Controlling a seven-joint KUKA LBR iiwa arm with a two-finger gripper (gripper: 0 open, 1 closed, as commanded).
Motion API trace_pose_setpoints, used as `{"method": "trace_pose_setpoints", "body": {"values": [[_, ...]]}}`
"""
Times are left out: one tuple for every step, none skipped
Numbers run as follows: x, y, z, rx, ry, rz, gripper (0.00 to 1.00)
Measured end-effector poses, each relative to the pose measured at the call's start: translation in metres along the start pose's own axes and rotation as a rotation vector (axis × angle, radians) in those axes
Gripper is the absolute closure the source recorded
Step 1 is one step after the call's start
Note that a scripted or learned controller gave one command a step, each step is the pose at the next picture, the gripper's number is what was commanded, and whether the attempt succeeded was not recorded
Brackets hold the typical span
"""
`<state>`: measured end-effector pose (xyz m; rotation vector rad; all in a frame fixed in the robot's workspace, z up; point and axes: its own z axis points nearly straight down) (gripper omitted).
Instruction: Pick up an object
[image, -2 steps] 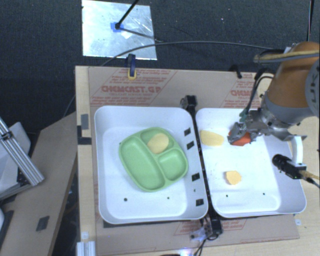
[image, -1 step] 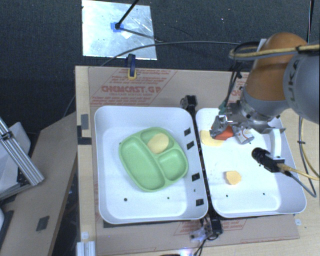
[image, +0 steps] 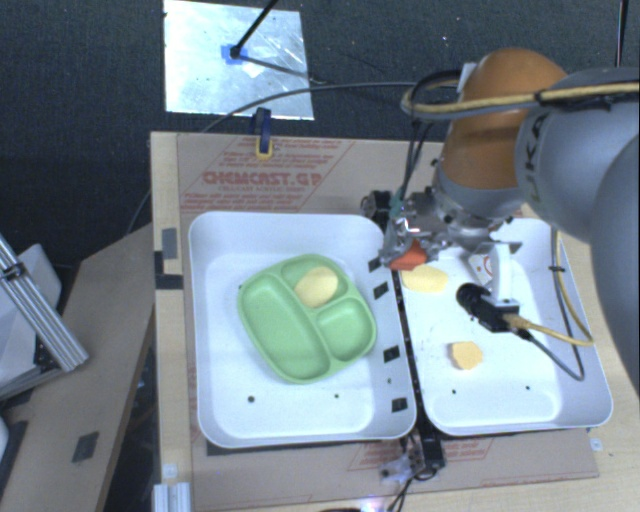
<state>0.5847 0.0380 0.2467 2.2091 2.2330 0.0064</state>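
The arm (image: 585, 140) is a thick, smooth tube of matte grey, rounded at its joints. Above the wrist sits a bulbous orange band (image: 495, 120), glossy, with a soft highlight at its 12 o'clock side. Yellow and black cables (image: 470, 92) loop across the band toward 9 o'clock and run along the grey shell. Below the band the wrist narrows into a grey flange with dark metal fittings, and the tool (image: 408, 243) hangs there, a cluttered block of black and silver parts.
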Motion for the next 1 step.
{"method": "trace_pose_setpoints", "body": {"values": [[0.0497, 0.0089, -0.0021, 0.000, 0.000, 0.001, 1.00]]}}
